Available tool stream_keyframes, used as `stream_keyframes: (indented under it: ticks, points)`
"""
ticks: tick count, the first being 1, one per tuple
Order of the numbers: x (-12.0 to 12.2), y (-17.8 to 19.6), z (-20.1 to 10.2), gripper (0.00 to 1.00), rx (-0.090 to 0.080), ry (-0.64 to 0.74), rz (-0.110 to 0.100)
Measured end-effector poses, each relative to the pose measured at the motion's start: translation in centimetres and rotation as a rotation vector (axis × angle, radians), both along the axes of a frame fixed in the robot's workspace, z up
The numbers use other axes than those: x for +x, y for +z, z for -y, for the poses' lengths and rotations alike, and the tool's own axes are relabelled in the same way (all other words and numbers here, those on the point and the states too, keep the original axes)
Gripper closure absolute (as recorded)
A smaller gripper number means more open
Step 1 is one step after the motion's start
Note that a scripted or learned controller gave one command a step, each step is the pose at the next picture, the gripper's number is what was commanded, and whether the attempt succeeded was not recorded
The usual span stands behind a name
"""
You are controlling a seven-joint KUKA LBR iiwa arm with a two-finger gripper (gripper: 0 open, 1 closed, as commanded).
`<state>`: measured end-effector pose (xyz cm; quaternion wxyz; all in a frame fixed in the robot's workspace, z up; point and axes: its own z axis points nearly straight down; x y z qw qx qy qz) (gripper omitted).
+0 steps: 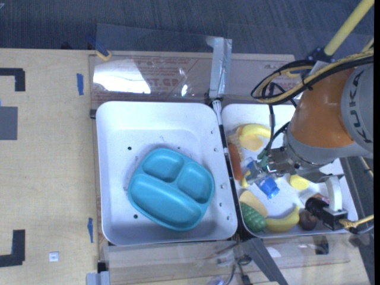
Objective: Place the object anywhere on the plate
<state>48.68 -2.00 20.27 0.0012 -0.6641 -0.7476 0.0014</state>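
A single fixed camera looks down at a slant from above the bench; the left bin (113, 159) fills the centre of the frame, the right bin (285, 233) the lower right; the bench top (47, 159) runs off the left edge; the arm (323, 120) enters from the right; dark floor (178, 5) crosses the top, so the view stands fairly near.

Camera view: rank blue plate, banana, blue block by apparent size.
1. blue plate, clearly largest
2. banana, along the right bin's front edge
3. blue block, smallest, below the gripper
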Motion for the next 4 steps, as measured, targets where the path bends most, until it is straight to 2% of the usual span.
stream_keyframes:
  ticks: [1,2,3,4]
  points:
    - [0.4,-2.0,-8.2,1.0,0.003,0.074,-0.002]
    - [3.9,0.6,-16.7,1.0,0.002,0.311,0.006]
    - [0.7,-4.7,-21.6,1.0,0.002,0.464,-0.002]
    - [1.0,2.6,-14.6,1.0,0.0,0.402,0.009]
